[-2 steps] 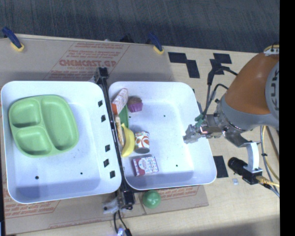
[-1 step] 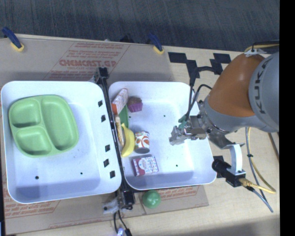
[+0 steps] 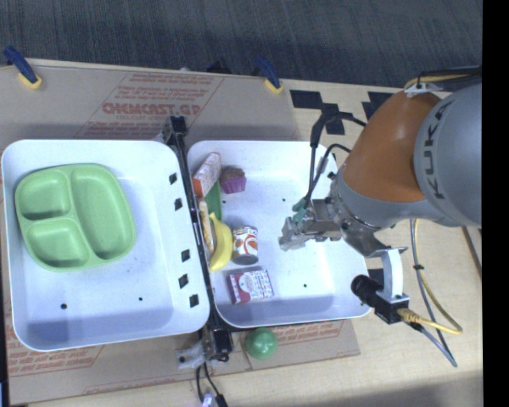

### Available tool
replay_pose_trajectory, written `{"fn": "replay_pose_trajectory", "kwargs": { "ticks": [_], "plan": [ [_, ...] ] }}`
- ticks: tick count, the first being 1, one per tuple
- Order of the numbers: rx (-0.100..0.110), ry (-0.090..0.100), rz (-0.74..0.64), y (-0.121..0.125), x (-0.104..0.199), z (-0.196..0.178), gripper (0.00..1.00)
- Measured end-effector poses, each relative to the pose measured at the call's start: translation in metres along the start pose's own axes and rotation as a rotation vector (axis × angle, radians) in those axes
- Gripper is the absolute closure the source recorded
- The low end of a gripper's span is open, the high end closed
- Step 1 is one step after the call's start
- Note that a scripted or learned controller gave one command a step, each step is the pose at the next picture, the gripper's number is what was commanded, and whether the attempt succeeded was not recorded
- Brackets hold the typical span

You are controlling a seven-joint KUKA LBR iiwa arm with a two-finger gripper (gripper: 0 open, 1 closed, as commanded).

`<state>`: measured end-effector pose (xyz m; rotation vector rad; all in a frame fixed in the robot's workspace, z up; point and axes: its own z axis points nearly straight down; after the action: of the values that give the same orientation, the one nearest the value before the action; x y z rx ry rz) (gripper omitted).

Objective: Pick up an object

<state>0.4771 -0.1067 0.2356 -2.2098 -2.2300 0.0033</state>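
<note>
My gripper (image 3: 299, 230) hangs over the bare floor of the right bin (image 3: 322, 299), right of the objects and touching none of them. Along that bin's left side lie an orange-and-white carton (image 3: 206, 176), a small purple-topped item (image 3: 232, 179), a yellow banana (image 3: 220, 242), a red-and-white can (image 3: 245, 244) and a red box (image 3: 250, 285). The can is the nearest of them, about a hand's width to the gripper's left. The grey arm with its orange band (image 3: 390, 155) reaches in from the right.
A green divided tray (image 3: 72, 214) rests in the left bin (image 3: 93, 320). A green ball (image 3: 260, 342) sits on the cardboard just outside the right bin's front edge. A black divider (image 3: 191, 227) separates the bins. Cables trail at the lower right.
</note>
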Motion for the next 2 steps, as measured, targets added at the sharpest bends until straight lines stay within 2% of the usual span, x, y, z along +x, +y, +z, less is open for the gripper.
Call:
{"fn": "replay_pose_trajectory", "kwargs": {
  "ticks": [1, 2],
  "plan": [
    [-0.003, 0.000, 0.005, 0.008, -0.032, -0.026, 1.00],
    [-0.002, -0.001, 0.004, -0.001, -0.022, -0.004, 1.00]
  ]
}}
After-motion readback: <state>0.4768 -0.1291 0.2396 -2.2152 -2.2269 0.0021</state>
